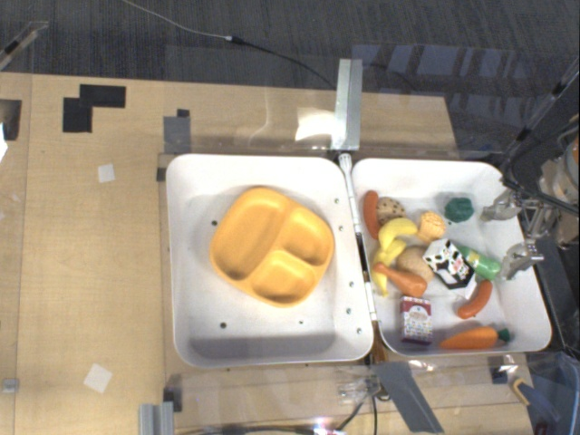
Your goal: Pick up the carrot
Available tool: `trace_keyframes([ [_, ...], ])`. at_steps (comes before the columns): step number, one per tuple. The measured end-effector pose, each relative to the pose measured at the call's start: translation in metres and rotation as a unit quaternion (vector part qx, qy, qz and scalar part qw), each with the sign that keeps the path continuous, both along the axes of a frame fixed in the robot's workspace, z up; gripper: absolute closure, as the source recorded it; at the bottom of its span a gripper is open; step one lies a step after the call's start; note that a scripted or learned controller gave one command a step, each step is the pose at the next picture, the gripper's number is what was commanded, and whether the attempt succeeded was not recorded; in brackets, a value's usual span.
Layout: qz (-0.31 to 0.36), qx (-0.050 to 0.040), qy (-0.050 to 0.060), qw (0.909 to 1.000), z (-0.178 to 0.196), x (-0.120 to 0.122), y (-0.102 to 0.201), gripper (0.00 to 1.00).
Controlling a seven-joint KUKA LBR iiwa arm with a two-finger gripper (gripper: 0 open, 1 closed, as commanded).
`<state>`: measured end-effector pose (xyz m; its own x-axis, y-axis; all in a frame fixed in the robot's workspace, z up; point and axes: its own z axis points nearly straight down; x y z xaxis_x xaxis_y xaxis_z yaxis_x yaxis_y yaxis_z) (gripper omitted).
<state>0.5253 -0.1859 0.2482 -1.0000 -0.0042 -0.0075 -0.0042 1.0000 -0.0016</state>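
Fingers (504, 209) of the gripper (513, 236) stood apart with nothing between them, poised over the right edge of the right bin (535, 332), the arm reaching in from the right. Just beside the lower finger lay a green bottle-like toy (483, 264), with a red sausage (475, 299) below it. Along that bin's near edge, toward its near right corner, lay the carrot (471, 338), well apart from the fingers, next to a small red box (416, 320). Across the divider, the left bin (195, 333) carried a yellow divided plate (272, 245) on the surface (82, 270).
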Motion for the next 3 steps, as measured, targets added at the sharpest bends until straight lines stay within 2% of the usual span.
trace_keyframes([
  [1,-0.032,-0.0006,-0.005,0.9995,-0.158,-0.025,0.03,0.0],
  [2,-0.029,-0.0011,-0.009,0.9995,-0.146,-0.021,0.031,1.0],
  [3,-0.199,0.0018,-0.001,0.98,-0.076,-0.027,0.048,1.0],
])
